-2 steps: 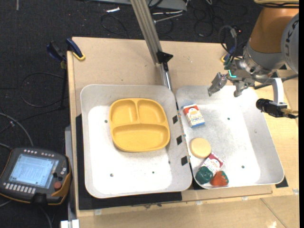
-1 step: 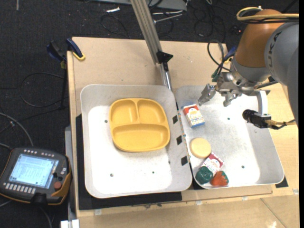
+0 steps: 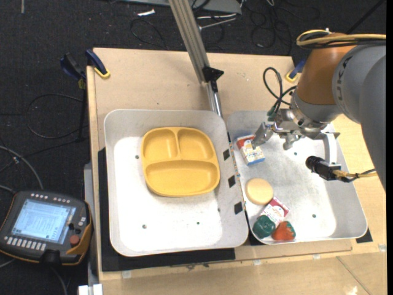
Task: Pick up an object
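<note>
In the right bin [image 3: 319,195] a small carton with red and blue print [image 3: 250,152] lies near the left wall. Toward the front of that bin sit a pale round cookie-like disc [image 3: 259,191], a red and white packet [image 3: 276,211], a green toy vegetable [image 3: 264,227] and a red strawberry-like piece [image 3: 284,231]. My gripper [image 3: 277,136] hangs over the back of the right bin, just right of the carton. Its fingers [image 3: 264,134] are spread apart with nothing between them.
The left bin [image 3: 123,183] holds a yellow divided plate [image 3: 180,161]. A metal pole [image 3: 191,32] slants up from between the bins. A teach pendant [image 3: 43,226] lies on the floor at the left. A black cable plug [image 3: 319,166] dangles below the wrist.
</note>
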Robot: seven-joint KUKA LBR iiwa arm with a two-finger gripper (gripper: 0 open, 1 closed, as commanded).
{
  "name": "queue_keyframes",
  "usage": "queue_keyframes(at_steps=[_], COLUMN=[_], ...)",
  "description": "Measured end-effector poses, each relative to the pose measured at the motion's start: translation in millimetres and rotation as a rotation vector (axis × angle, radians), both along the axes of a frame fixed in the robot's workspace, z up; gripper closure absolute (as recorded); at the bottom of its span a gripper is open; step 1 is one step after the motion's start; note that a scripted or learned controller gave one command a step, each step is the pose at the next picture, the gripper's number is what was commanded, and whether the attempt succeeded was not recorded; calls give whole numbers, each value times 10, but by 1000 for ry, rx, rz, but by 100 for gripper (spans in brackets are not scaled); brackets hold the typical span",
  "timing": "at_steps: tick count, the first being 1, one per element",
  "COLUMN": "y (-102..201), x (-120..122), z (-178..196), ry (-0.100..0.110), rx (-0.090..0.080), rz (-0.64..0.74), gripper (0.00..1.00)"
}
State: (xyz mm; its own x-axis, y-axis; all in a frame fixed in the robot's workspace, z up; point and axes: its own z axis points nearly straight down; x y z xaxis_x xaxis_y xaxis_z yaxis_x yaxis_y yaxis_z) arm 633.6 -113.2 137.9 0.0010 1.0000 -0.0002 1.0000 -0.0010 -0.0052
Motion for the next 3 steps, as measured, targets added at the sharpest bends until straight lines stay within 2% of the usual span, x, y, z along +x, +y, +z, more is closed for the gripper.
queue_keyframes(at_steps=[1, 2, 3], y=[7, 2, -95], x=[24, 43, 36], z=[-393, -257, 254], ry=[-9, -16, -11], rx=[2, 0, -1], rz=[0, 1, 0], gripper=[0, 100, 100])
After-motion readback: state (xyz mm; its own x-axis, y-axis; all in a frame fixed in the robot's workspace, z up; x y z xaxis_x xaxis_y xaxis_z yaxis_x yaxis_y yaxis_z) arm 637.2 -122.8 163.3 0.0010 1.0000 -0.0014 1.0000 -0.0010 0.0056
